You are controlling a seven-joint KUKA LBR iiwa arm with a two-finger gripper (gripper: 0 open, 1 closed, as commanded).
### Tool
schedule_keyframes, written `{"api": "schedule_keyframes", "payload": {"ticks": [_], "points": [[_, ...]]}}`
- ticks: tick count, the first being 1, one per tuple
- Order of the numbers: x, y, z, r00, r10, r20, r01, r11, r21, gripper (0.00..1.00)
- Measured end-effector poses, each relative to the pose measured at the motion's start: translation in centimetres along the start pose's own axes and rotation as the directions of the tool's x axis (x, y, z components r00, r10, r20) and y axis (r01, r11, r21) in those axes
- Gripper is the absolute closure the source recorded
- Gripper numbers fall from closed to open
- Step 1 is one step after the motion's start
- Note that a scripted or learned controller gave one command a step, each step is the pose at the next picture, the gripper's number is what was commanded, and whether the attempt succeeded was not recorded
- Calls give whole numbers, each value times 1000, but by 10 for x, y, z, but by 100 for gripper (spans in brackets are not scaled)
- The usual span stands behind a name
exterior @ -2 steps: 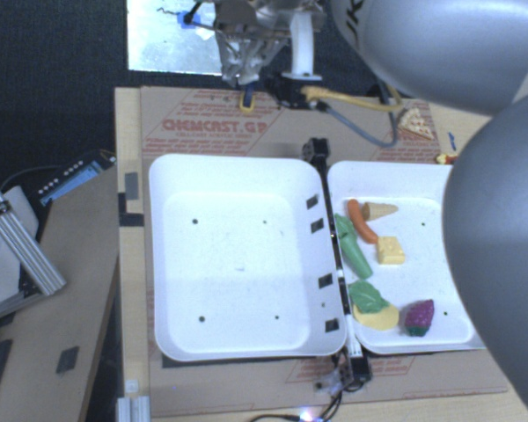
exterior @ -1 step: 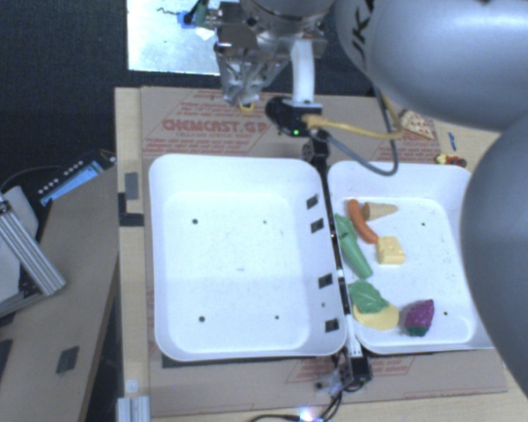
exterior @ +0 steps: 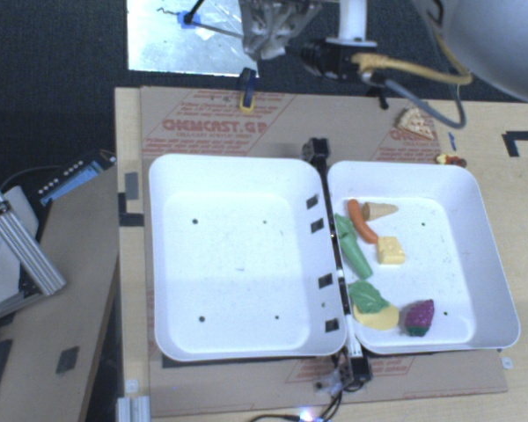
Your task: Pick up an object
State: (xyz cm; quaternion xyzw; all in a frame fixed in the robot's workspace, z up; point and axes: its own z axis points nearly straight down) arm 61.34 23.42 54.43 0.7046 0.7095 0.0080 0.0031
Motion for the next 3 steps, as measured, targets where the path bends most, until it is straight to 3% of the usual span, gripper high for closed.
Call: {"api": "schedule_keyframes", "payload": {"ticks": [1, 2, 3], "points": [[-1, -21, 103, 1000, 6, 10, -6, 1000, 24, 100], [-2, 47, 97, 1000, 7, 7, -8, 1000, 12, 100], [-1, 54, 95, 1000, 6, 7, -6, 1000, 13, 100]]}}
